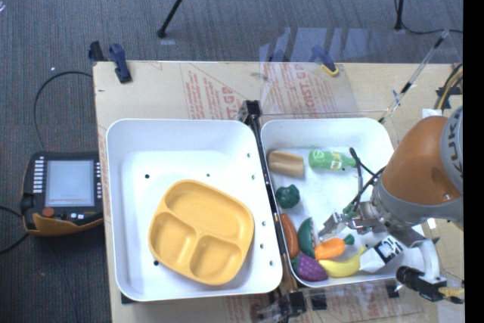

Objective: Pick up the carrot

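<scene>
Orange carrot (330, 247) lies crosswise near the right bin's (378, 134) front edge, crowded by banana (342, 265) and grapes (310, 267); hand (342, 222) just above, grip unreadable.

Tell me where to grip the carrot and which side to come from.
Grip the carrot across its orange body, probably coming straight down. It lies flat in the right bin, hemmed by the banana below and grapes to the left, so side approaches look crowded. The gripper hangs just above it.
</scene>
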Controlling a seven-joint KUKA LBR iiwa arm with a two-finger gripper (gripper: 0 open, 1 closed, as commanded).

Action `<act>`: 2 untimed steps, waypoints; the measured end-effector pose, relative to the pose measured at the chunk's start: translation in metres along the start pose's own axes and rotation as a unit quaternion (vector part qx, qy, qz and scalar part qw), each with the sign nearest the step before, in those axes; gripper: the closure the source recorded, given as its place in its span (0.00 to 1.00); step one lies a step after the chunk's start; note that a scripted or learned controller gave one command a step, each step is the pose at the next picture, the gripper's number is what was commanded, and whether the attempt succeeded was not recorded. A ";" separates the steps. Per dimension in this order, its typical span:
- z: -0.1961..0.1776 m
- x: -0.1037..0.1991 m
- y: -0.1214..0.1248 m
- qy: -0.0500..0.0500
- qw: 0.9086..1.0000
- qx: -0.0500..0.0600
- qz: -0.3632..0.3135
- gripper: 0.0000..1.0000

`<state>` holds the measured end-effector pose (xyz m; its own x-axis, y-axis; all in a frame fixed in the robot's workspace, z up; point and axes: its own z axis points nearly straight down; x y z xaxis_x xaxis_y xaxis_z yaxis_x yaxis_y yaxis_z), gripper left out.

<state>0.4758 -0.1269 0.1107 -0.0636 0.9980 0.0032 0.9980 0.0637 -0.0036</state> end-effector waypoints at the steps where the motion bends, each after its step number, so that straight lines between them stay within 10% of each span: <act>1: -0.007 0.000 -0.001 0.002 1.000 0.004 0.003 1.00; 2: -0.029 -0.004 -0.001 0.000 0.995 0.000 0.101 1.00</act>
<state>0.4753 -0.1309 0.1399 0.1390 0.9903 0.0021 0.9903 -0.1390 -0.0049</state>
